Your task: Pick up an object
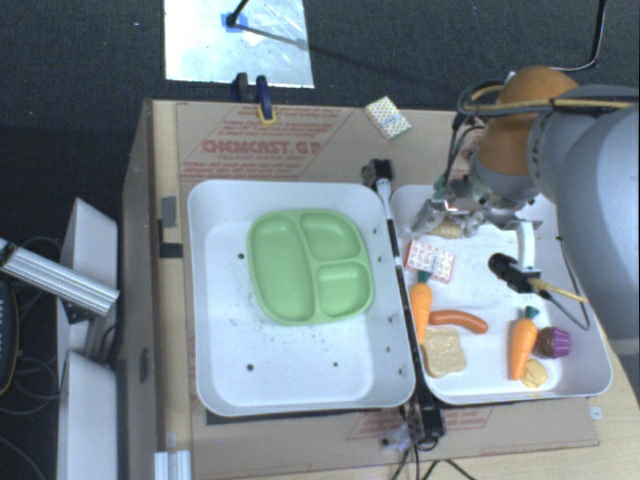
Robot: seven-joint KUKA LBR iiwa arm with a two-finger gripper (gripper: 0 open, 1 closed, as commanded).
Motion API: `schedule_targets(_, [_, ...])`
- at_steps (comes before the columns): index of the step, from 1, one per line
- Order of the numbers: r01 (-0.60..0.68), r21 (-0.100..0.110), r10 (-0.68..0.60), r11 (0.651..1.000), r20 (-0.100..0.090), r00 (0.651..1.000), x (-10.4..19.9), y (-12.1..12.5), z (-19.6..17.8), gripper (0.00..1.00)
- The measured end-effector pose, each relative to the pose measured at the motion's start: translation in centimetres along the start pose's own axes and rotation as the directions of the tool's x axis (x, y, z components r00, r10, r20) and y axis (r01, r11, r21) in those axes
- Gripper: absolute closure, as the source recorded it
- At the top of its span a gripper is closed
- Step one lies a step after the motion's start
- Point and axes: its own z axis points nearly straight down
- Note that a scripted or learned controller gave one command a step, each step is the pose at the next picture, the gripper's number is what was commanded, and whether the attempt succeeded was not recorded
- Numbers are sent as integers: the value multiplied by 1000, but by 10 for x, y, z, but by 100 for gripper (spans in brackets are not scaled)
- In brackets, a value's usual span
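Note:
My gripper hangs low over the far left part of the right bin, the grey arm coming in from the right. Just below it lies a small beige item, partly hidden by the gripper. A pink-and-white patterned packet lies just in front of that. Nearer the front are a carrot, a red sausage, a bread slice, a second carrot, a purple toy and a pale yellow piece.
The left bin holds a green divided plate. A small patterned box and a blue clamp sit on the cardboard behind the bins. A shiny sheet lies farther back.

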Motion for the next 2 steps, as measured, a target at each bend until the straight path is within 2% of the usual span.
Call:
schedule_targets(1, [3,10,-3,1000,2,1000,-2,-2,-9,100])
schedule_targets(2, [1,-4,-1,1000,1,1000,44,5,-141,100])
